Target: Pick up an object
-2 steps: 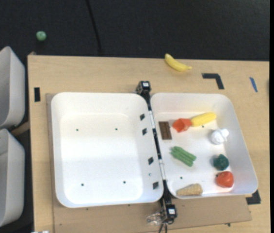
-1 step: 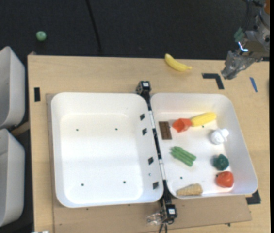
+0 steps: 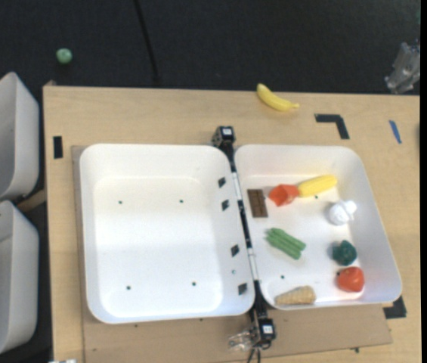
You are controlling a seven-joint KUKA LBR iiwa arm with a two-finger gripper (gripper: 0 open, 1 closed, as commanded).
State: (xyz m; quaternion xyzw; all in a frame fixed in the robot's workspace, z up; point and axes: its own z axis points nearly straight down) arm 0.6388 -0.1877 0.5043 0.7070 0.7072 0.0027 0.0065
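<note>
Camera view looks down on two shallow white bins side by side on the tan wooden bench [image 3: 198, 112]. Nearest, in the right bin [image 3: 372, 184], lie a tan wedge-shaped piece [image 3: 295, 296] against the front wall and a red rounded toy [image 3: 351, 279] in the corner. Further back sit a dark green lump [image 3: 343, 252], a green ridged vegetable [image 3: 285, 243], a white knobbly object [image 3: 339, 213], a brown rectangular block [image 3: 257, 203], a red-orange chunk [image 3: 282, 195] touching a yellow corn cob [image 3: 317, 185]. Any of these could be picked; all lie loosely spread, likely so fingers fit beside them. The left bin [image 3: 92, 225] holds nothing to grasp. Farthest, a yellow banana [image 3: 276, 98] rests on the bench outside both bins. The gripper's state cannot be told.
</note>
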